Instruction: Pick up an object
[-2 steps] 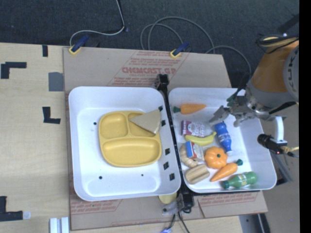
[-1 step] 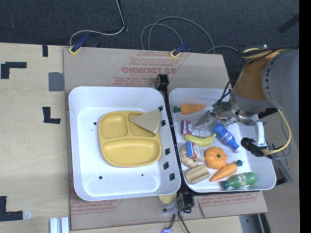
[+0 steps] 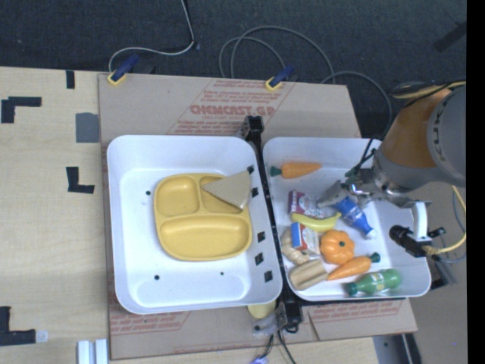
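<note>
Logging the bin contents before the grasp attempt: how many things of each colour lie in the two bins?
Orange: 3 – carrot, pumpkin, second carrot
Yellow: 2 – divided tray, banana
Green: 1 – bottle
Blue: 1 – blue item
Tan: 2 – wedge, bread roll
Multicoloured: 2 – packets
Total: 11

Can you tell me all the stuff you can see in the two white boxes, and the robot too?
Plate: one, yellow with sections, in the left box.
Wedge: one, tan, lying on the plate's upper right corner.
Carrots: two, orange, one at the right box's top, one lower down.
Banana: one, yellow, middle of the right box.
Pumpkin: one, orange, below the banana.
Bottle: one, green, at the right box's bottom edge.
Bread roll: one, tan, bottom left of the right box.
Boxes: two, white, side by side.
Hand: one, grey, over the right box.
</note>
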{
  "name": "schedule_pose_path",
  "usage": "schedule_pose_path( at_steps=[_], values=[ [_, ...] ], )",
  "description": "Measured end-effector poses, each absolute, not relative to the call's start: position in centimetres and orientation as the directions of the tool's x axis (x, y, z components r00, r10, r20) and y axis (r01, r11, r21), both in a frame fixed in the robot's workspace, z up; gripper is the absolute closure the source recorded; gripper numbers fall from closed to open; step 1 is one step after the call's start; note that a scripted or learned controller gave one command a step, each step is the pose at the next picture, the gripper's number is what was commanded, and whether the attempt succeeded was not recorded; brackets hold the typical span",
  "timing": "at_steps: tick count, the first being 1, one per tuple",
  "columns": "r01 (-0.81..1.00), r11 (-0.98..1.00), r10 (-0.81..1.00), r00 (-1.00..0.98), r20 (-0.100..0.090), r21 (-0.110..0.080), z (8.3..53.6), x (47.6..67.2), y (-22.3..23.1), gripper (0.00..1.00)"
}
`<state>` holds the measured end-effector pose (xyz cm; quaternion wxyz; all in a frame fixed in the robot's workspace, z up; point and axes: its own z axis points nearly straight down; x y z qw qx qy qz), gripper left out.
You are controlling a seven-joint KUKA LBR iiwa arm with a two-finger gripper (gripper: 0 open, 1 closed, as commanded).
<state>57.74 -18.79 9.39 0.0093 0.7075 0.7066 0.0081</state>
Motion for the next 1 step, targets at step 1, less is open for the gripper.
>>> schedule_pose_path(
  at_steps=[1],
  values=[
    [1.000, 0.003, 1.000, -0.003, -0.002, 0.016, 10.16, 57.62, -18.72, 1.00]
  ],
)
